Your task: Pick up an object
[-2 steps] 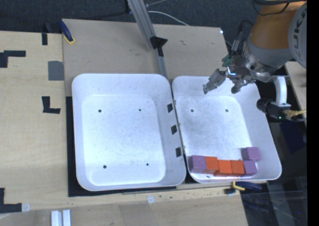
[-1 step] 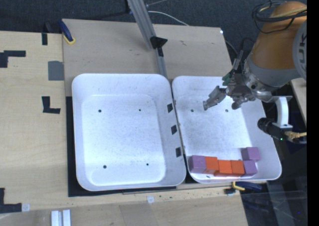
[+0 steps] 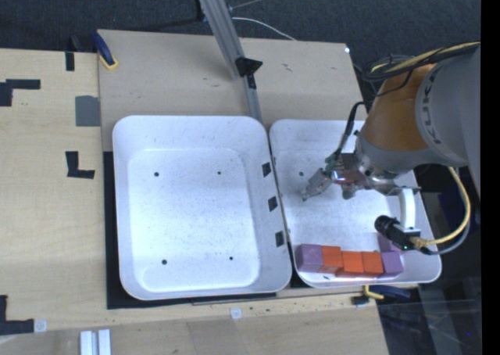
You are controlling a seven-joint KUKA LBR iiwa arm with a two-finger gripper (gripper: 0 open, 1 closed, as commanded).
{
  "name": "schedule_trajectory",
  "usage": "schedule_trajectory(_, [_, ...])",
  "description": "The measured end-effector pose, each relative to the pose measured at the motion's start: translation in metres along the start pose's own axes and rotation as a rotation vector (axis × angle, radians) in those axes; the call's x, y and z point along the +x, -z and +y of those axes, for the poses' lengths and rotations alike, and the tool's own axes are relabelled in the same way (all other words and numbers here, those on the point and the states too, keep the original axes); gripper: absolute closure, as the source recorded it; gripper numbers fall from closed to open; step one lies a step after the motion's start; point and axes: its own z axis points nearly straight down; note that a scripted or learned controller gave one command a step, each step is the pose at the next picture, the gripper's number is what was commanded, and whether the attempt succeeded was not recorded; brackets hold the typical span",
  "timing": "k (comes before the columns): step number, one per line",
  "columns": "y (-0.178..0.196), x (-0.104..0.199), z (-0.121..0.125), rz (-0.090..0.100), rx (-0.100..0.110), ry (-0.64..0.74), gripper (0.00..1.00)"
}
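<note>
1. Nothing is picked up yet: the tool [image 3: 316,187] hangs over bare floor in the middle of the right bin [image 3: 312,136], and I cannot tell how it is set.
2. Left to do, I judge: reach the blocks, grip one, lift.
3. The blocks [image 3: 349,260], purple and orange, lie in a tight row against that bin's near wall, well apart from the tool.

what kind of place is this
Most likely a robotics lab bench set up for pick-up trials. A grey arm with an orange band reaches over two shallow white bins, a metal pole rises over the bench, and purple and orange blocks lie in the right bin.
</note>
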Motion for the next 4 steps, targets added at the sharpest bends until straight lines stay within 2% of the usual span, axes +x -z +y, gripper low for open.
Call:
schedule_trajectory(1, [-0.032, 0.005, 0.007, 0.000, -0.004, 0.001, 0.00])
schedule_trajectory(2, [0.052, 0.076, -0.057, 0.003, -0.010, 0.008, 0.00])
schedule_trajectory(3, [0.063, 0.041, -0.011, -0.002, -0.012, 0.000, 0.00])
schedule_trajectory(4, [0.108, 0.057, 0.027, -0.001, -0.015, 0.004, 0.00])
